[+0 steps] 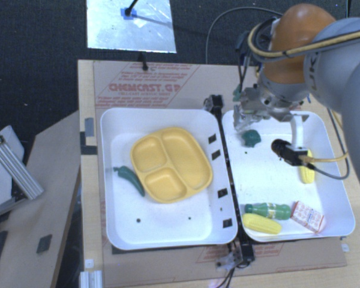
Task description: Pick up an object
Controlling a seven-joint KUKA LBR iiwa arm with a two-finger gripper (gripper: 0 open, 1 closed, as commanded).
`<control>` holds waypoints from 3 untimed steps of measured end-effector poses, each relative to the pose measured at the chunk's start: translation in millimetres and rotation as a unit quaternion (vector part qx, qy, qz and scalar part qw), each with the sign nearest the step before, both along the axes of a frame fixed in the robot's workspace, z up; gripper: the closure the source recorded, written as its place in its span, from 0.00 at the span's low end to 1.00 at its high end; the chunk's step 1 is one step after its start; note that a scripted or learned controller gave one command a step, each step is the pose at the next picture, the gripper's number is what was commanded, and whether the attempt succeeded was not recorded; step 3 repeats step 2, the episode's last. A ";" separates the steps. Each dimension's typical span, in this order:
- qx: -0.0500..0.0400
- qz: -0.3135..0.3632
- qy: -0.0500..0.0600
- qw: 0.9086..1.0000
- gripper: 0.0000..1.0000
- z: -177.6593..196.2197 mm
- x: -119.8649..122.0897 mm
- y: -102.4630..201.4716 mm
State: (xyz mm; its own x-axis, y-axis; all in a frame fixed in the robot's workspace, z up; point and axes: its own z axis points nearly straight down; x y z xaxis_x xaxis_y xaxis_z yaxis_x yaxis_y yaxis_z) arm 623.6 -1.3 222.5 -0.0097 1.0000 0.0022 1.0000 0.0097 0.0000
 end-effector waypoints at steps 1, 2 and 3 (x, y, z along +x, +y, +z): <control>0.000 0.000 -0.001 1.000 1.00 -4.4 8.4 50.1; 0.000 0.001 0.000 1.000 1.00 -8.5 -1.0 107.1; 0.000 0.001 0.000 1.000 1.00 -8.5 -1.0 107.1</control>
